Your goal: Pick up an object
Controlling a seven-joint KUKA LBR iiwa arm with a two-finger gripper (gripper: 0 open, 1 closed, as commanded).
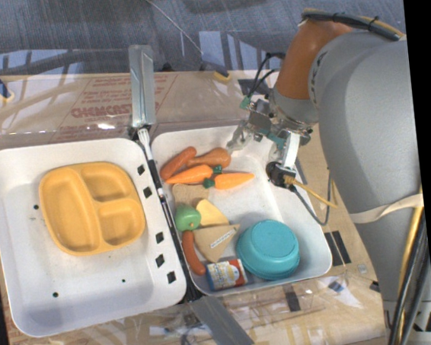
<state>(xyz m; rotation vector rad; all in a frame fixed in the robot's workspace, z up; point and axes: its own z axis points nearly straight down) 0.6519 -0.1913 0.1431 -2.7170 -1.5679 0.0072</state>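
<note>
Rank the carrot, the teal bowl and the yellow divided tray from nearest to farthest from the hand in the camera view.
From the hand, at the right bin's far edge:
1. Carrot, right bin, just below the hand.
2. Teal bowl, right bin's near corner.
3. Yellow divided tray, over in the left bin.

gripper fingertips too small and blurred against the right bin rim to tell open or shut. sausage partly hidden under the bread slice; can label unreadable. arm cut off at right edge.
</note>
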